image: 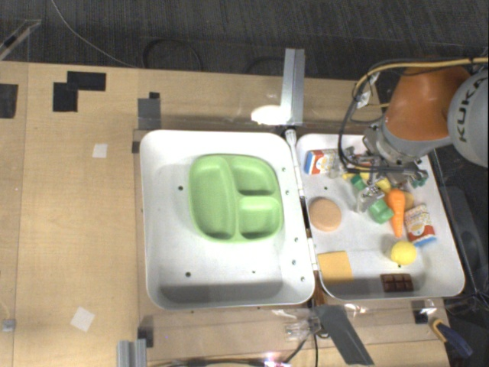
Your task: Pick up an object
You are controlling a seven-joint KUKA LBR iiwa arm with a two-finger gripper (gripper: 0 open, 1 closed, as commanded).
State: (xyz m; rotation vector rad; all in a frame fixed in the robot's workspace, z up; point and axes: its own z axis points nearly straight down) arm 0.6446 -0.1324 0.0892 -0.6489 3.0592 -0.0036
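Observation:
The right bin (451, 270) holds several small items. A round tan bun (327, 214) lies at its left and a flat orange square (335, 264) in front of that. An orange carrot (397, 209), a green block (380, 212), a yellow lemon (403, 253), a small printed packet (419, 225), a brown chocolate bar (397, 283) and a red-and-blue carton (314, 161) lie around them. My gripper (374, 193) hangs low at the back of this bin, just above the green block and some small yellow pieces (357, 180). The wrist hides what lies under it.
The left bin (164, 281) carries a green divided tray (233, 196). A metal post (293, 82) stands behind the wall between the bins. The arm's orange band (419, 102) and cables overhang the right bin's back corner.

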